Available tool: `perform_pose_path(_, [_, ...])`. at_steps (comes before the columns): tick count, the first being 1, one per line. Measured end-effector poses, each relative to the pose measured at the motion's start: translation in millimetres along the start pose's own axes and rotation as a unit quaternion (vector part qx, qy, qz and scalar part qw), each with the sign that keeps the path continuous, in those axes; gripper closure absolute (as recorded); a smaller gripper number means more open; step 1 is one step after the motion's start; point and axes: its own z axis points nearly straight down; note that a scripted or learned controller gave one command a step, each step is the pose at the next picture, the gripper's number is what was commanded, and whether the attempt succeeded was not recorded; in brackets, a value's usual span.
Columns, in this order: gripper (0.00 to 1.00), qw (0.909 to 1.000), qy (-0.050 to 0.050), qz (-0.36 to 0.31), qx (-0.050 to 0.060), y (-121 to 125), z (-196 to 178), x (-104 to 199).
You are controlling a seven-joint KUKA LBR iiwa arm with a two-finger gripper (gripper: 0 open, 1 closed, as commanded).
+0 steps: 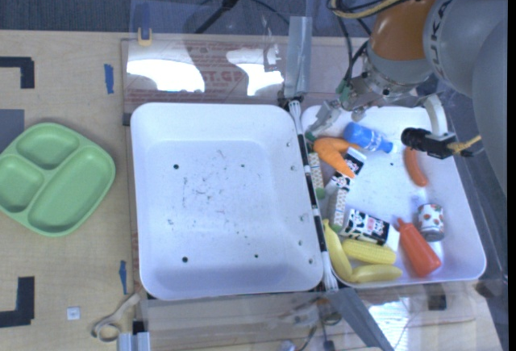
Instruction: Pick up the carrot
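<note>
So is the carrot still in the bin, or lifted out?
In the bin. The carrot lies on the right bin's floor by its left wall.

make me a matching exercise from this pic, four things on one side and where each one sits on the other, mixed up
Things:
1. carrot
2. blue bottle
3. banana
4. green plate

Places:
A. on the bench, left of both bins
B. along the right bin's left wall, near its front corner
C. upper left of the right bin, just left of the blue bottle
D. upper part of the right bin, right of the carrot

Pairs: 1-C, 2-D, 3-B, 4-A
</note>
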Motion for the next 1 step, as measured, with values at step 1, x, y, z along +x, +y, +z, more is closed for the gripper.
perform_pose_path(1, [0.00, 1.0000, 0.000, 0.006, 0.000, -49.7, 0.1, -35.5])
